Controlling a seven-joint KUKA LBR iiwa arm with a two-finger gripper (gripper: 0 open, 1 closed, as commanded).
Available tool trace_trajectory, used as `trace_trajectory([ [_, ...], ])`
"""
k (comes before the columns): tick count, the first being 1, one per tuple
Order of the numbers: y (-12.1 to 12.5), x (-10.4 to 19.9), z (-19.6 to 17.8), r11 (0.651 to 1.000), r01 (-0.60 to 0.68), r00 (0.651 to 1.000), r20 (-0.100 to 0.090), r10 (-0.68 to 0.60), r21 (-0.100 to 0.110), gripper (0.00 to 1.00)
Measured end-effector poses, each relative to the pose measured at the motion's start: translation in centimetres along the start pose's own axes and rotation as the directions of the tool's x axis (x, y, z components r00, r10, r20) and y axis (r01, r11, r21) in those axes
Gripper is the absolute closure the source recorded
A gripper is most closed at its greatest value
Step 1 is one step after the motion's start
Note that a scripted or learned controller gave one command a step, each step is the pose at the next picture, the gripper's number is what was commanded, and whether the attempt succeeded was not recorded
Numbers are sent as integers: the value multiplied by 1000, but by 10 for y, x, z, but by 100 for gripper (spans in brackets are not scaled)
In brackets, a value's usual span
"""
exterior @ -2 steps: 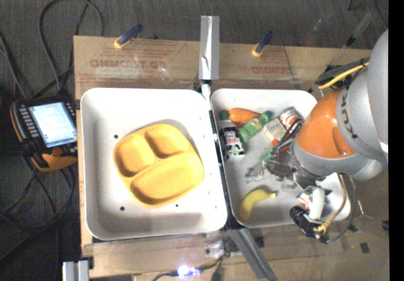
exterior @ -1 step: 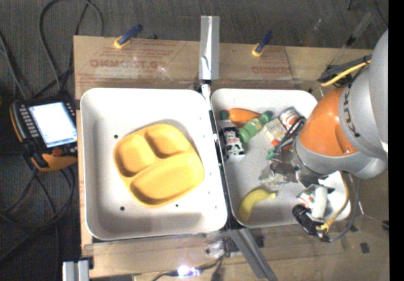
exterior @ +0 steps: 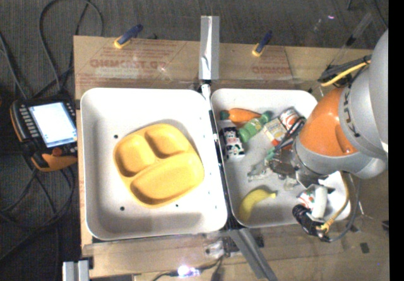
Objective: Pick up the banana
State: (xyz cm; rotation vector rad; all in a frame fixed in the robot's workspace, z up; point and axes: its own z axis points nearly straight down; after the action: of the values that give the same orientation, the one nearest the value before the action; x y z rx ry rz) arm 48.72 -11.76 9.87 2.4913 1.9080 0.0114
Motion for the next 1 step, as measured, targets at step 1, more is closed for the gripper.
trace_trajectory([
  [1,-4,14,9,987,-159,987,7,159,-10,0],
])
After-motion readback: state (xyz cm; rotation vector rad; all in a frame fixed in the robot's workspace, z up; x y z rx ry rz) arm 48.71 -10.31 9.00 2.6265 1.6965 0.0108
